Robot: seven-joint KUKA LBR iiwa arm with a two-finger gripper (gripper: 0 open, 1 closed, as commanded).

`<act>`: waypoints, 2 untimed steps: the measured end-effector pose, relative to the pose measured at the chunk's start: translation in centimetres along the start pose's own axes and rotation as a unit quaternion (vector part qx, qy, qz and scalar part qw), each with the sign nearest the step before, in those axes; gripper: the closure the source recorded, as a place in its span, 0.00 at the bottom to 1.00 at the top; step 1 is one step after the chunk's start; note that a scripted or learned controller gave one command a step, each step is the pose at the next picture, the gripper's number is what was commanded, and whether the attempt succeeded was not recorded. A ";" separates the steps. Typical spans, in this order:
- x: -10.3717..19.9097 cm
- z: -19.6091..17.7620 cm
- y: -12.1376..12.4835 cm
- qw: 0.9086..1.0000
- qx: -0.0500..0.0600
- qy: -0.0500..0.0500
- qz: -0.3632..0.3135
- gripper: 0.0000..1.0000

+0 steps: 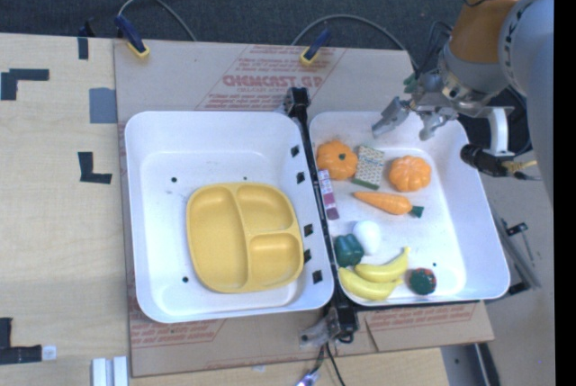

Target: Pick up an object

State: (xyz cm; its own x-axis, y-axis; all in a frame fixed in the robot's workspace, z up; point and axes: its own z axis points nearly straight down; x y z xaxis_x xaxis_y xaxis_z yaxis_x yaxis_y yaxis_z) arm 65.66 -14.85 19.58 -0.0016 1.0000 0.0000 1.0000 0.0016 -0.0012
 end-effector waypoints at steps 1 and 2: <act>-2.3 8.9 -2.9 1.000 -0.001 0.000 0.000 0.00; 3.1 11.0 -9.7 1.000 -0.001 0.000 0.000 0.00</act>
State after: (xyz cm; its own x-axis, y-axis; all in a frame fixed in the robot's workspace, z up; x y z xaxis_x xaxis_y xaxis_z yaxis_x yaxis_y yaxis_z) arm 55.94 -11.74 8.62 -0.0010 1.0000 0.0003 1.0000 0.0010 0.0008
